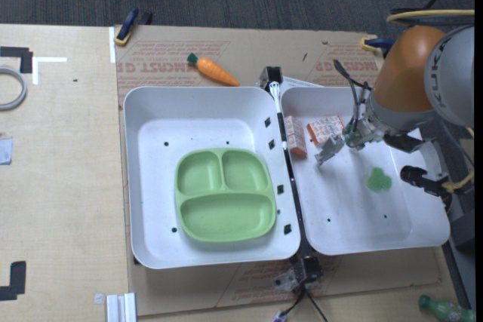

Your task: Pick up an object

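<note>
1. green divided plate [225,196] in left bin [143,162].
2. gripper [329,151] low in right bin [392,234], finger state unclear, beside red-white packet [324,129].
3. small green object [378,179] lying apart, right of gripper.

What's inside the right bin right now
Inside the right bin: a red and white packet, a small red piece beside it, and a green object. The arm covers the upper right corner.

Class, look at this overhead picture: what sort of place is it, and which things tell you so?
Probably a robotics lab test bench: a grey robot arm reaches over two white bins, one holding a green divided plate, on taped-down cardboard.
</note>
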### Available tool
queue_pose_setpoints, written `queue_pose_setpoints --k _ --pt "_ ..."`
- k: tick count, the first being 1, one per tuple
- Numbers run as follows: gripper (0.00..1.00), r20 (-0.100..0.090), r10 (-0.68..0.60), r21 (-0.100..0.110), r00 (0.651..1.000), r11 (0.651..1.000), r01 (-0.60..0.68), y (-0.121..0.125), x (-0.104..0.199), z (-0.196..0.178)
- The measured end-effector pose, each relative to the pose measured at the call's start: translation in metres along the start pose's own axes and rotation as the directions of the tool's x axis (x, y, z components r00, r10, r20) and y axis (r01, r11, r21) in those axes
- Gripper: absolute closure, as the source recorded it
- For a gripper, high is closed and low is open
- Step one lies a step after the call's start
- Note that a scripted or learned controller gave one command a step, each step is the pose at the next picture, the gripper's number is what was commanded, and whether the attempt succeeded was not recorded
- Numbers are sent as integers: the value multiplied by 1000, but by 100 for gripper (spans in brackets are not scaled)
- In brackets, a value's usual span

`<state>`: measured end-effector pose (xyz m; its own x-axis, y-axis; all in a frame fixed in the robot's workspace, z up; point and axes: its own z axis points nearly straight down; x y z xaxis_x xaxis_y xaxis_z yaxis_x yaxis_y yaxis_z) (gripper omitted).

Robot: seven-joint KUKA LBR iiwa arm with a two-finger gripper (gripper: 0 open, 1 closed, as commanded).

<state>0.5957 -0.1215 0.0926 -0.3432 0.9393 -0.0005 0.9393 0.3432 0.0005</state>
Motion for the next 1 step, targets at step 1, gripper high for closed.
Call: queue_pose_setpoints --k 1 --pt "0 1 64 0 998 998 -64 81 41 -100"
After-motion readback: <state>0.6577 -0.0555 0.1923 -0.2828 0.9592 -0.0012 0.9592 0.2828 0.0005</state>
